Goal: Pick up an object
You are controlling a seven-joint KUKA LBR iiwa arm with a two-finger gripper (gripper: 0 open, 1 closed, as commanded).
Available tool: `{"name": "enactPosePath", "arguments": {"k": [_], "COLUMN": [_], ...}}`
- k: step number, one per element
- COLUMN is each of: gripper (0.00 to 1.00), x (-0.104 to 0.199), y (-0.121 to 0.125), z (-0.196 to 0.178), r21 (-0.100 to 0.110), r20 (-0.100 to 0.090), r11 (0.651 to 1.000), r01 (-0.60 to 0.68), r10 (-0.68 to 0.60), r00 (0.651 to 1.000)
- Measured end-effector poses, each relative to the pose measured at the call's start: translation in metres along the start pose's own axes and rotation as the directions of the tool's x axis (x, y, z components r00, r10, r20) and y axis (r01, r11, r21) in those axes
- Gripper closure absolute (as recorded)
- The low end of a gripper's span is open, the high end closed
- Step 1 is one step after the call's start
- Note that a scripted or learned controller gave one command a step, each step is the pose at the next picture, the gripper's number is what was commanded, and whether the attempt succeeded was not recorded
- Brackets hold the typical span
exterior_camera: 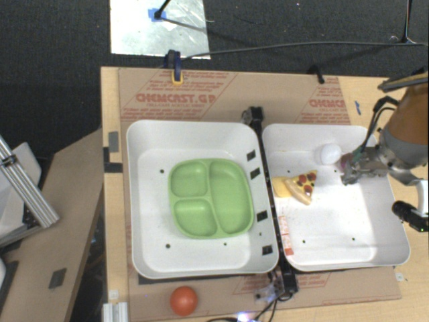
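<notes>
Nothing looks picked up yet: the claw [350,168], its grip state impossible to tell, sits low in the right bin [375,247] near a white ball [329,153] and pizza-slice toy [303,186].

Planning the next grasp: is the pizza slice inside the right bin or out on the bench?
Inside. The pizza slice lies flat on the right bin's floor near its left wall.

the grey arm reaches in from the right — orange band up high, gripper [351,170] low at its tip.
</notes>
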State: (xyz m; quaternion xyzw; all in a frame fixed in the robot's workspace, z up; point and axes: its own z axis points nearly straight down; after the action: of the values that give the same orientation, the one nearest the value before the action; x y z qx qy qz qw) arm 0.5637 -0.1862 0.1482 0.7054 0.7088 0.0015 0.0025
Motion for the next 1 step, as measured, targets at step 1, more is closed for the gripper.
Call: {"name": "enactPosePath", "arguments": {"k": [1], "gripper": [1.00], "x": [-0.0029], "y": [0.0030], "z": [-0.0646], "r21": [-0.002], "r20": [0.001], "r11": [1.000], "r01": [0.001], "r10": [-0.001], "r00": [1.000]}}
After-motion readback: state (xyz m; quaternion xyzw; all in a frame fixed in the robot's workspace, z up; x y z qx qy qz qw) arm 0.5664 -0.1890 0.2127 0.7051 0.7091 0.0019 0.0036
